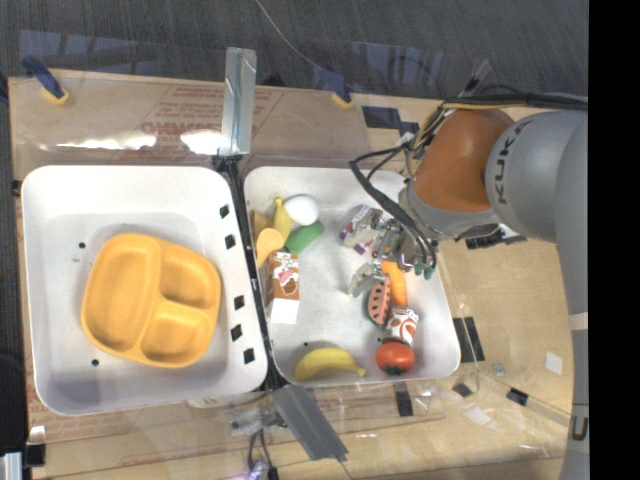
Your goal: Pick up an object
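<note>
The end effector is hovering low by the right bin's right wall, its finger state indiscernible, above an orange carrot. A banana is lying along the near edge; the left bin is holding a yellow divided tray.

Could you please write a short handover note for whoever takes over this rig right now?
Gripper: low in the right bin, over the clutter by its right wall; I cannot tell whether it is open or shut, and nothing is seen held.
Right bin: banana at the front, tomato at the front right, carton along the left wall, white egg and green piece at the back left, orange carrot-like piece just below the gripper.
Left bin: yellow divided tray.
Done: arm is down among the objects.
Left: grasp one object and lift it.
</note>
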You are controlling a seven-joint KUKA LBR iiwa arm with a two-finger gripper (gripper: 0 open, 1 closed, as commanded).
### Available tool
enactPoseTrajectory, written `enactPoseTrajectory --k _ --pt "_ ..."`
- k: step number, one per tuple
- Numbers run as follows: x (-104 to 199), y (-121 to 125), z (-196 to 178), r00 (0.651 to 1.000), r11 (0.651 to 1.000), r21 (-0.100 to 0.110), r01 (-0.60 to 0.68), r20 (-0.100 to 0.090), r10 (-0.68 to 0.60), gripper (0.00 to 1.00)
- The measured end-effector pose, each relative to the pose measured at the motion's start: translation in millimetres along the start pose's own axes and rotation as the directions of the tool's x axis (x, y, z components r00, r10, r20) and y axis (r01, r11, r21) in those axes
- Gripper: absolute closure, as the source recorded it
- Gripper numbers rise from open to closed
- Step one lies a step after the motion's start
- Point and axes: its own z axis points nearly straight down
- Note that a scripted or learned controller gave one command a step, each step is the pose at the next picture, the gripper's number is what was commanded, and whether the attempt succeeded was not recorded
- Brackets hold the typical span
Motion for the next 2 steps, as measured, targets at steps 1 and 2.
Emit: enactPoseTrajectory --k 1,2 --pt "46.4 -9.7 -2.1 0.994 0.994 -0.001 -0.114 0.005 0.114 0.0" --pt "68.7 -14.8 -1.8 0.99 0.99 -0.001 -0.141 0.004 0.141 0.0"
